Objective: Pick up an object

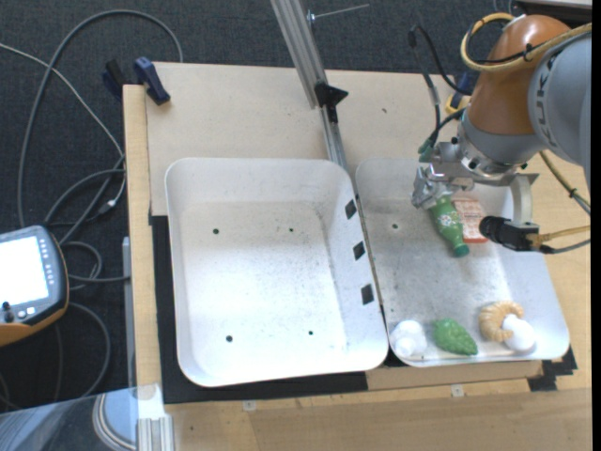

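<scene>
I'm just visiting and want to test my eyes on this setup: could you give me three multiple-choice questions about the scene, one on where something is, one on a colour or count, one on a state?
1. Where does the claw hang?
A. over the left bin
B. over the far end of the right bin
C. over the bare bench

2. What colour is the bottle lying below the claw?
A. green
B. blue
C. yellow

3. How does the bottle sit?
A. upright
B. lying on its side
C. hanging over the bin's rim

Answers:
1 B: the claw sits above the right bin's far end, right at the bottle's upper tip.
2 A: its body is green with a pale label.
3 B: it lies flat on the bin floor.
</scene>
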